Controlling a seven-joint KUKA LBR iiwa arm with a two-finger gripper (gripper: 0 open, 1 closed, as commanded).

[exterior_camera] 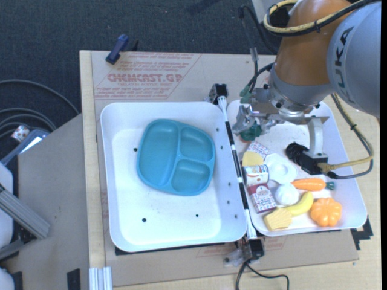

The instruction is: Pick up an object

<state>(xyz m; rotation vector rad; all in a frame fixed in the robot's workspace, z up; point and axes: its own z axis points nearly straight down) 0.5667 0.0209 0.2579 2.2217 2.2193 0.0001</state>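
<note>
Nothing is picked up yet, I think: the toy food, among it a carrot, a pumpkin and a banana, lies in a heap toward the near edge of the right bin, and the left bin holds a blue tray. The arm bends down over the far edge of the right bin, with the gripper low near the bins' shared wall. I cannot tell whether it holds something.

Glossy blue plastic tray
</note>
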